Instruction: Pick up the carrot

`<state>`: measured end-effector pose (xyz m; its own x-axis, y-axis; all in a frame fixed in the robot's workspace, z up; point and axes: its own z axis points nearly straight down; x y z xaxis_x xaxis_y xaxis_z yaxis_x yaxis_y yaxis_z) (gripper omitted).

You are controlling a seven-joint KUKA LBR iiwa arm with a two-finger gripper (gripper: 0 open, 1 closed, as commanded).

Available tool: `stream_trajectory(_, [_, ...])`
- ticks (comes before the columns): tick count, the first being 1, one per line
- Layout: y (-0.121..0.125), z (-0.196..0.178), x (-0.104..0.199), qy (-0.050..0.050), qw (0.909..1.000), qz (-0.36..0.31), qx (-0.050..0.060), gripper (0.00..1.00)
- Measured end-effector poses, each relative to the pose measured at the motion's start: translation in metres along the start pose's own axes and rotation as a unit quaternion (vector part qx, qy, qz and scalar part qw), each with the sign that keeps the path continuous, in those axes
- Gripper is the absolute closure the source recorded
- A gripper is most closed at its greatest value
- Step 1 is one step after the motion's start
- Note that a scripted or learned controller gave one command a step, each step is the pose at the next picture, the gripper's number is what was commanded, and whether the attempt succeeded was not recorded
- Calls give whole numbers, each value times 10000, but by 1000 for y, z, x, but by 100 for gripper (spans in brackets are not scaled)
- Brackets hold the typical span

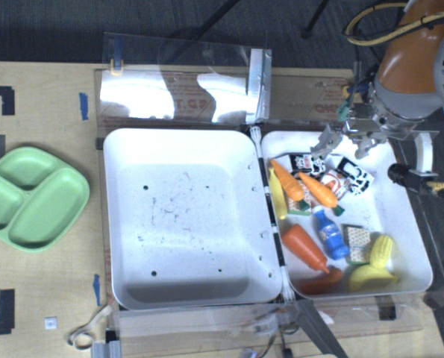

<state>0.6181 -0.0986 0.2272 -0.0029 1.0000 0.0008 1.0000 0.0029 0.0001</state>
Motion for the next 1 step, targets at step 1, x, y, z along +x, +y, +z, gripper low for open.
stream_trajectory(1, [0, 99, 2, -25, 9999, 37, -96, 0])
